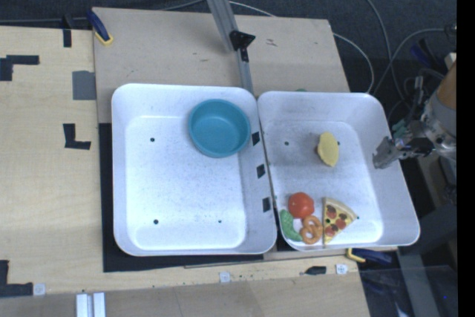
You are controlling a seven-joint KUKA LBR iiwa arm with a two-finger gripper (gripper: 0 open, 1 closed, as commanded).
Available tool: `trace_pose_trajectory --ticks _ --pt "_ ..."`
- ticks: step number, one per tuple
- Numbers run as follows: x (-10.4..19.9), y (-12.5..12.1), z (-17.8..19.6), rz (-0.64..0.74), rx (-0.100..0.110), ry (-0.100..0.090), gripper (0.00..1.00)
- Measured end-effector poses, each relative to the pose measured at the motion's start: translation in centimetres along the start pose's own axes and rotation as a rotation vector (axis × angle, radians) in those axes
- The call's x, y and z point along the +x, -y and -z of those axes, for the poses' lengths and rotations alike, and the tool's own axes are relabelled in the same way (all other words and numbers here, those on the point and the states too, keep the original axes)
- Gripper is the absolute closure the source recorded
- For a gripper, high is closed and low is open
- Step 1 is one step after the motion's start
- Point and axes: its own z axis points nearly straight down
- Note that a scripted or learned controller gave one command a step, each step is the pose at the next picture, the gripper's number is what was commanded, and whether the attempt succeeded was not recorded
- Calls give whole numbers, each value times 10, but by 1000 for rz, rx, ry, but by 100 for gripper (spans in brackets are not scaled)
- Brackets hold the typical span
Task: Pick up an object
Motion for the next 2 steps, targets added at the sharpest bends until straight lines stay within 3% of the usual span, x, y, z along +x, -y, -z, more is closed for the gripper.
trace_pose_trajectory --ticks 2 --pt "116 6 1 5 0 -1 100"
